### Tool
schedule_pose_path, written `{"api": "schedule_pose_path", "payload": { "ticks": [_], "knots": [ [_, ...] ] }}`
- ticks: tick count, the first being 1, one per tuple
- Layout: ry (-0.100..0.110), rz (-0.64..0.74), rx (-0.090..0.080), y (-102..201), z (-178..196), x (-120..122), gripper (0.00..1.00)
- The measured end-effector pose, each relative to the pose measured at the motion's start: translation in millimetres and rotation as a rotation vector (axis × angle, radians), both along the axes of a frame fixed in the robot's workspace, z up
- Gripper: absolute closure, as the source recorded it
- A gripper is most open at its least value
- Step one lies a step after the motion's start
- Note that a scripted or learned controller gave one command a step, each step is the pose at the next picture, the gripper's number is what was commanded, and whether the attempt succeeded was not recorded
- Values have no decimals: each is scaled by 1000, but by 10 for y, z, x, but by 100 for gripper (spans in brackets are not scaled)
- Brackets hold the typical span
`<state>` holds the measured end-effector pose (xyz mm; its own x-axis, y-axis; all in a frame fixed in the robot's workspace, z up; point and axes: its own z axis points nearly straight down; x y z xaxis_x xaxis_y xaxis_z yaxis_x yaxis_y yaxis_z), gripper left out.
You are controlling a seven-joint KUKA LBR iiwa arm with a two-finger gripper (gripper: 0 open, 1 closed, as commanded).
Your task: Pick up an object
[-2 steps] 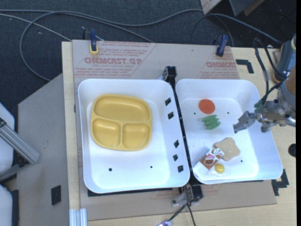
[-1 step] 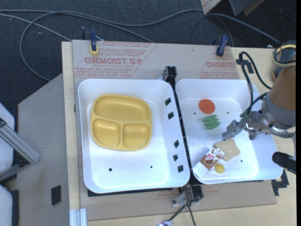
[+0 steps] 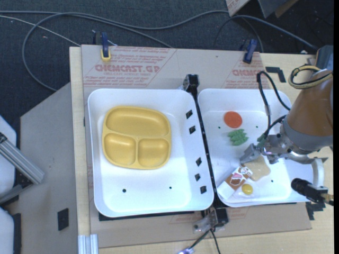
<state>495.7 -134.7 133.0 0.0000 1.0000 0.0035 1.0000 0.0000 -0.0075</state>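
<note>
In the left bin (image 3: 100, 189), a yellow tray (image 3: 136, 136); pincer (image 3: 256, 153) state unclear.

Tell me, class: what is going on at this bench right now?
A grey robot arm with an orange band reaches from the right into the right white bin. Its gripper sits low among small toy foods: a round red-orange piece, a green leafy piece and a tan slice. The left white bin holds a yellow divided plastic plate.

Two white bins (image 3: 106, 194). One yellow tray (image 3: 136, 137) in the left bin. Right bin: one red disc (image 3: 233, 119), one green piece (image 3: 238, 137), one tan slice (image 3: 259, 169), one small red-yellow item (image 3: 239, 182).
</note>
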Motion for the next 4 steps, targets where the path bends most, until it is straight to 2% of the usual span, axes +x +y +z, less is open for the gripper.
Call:
{"api": "schedule_pose_path", "payload": {
  "ticks": [1,2,4],
  "knots": [
    [-15,-2,-2,9,-470,32,0],
    [-19,-1,-6,-6,-339,38,100],
    [-14,1,-5,-29,829,93,100]
  ]
}}
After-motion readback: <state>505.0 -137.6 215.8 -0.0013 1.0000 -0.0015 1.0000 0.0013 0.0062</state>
